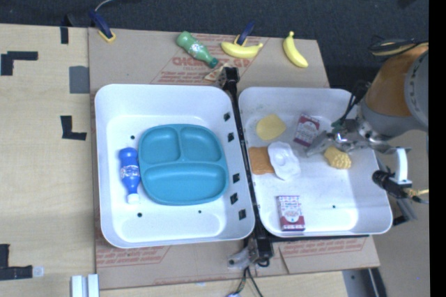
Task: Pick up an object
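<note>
Over the right bin (362,222), near its right wall, the gripper (333,139) hung low, reaching in from the arm (397,97) at the worktop's right edge. Its fingers pointed left toward the bin's middle; whether they stood wide or narrow could not be told, and nothing showed between them.

Right bin contents: a small red-and-white carton (306,130) lay just left of the gripper, tilted. A yellow lumpy piece (339,159) sat just below the gripper, close to the bin's right wall. A pale yellow round item (270,127) lay toward the bin's upper left. A white crumpled item (284,159) lay near the bin's centre, touching an orange flat piece (259,160) against the left wall. A second red-and-white carton (290,212) sat upright in frame near the bin's front edge.

Left bin (111,107): a blue divided plate (184,163) sat at its centre. A blue-and-white bottle (129,173) lay just beside the plate's left rim.

Along the worktop's far edge, outside the bins: a green bottle (196,49) lay on its side, one banana (241,49) just right of it, another banana (295,51) farther right, apart from the first.
</note>
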{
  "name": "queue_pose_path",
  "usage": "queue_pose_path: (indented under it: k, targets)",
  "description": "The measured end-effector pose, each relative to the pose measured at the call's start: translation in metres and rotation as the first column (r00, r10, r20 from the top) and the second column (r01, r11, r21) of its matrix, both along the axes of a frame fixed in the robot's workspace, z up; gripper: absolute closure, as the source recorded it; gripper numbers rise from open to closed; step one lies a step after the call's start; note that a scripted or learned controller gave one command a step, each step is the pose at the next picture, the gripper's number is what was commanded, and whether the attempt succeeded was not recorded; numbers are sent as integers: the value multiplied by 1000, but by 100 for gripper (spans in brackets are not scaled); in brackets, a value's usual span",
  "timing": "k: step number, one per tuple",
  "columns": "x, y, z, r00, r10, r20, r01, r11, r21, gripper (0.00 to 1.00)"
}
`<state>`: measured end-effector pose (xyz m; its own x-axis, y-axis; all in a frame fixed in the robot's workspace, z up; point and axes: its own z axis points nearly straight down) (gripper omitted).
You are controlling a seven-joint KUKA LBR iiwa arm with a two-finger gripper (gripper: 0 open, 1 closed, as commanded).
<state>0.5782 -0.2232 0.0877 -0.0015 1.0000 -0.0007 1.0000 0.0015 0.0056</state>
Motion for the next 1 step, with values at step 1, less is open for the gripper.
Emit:
queue_pose_path:
  k: [1]
  targets:
    - [49, 51, -1, 1000, 2, 1, -2, 1000, -1, 0]
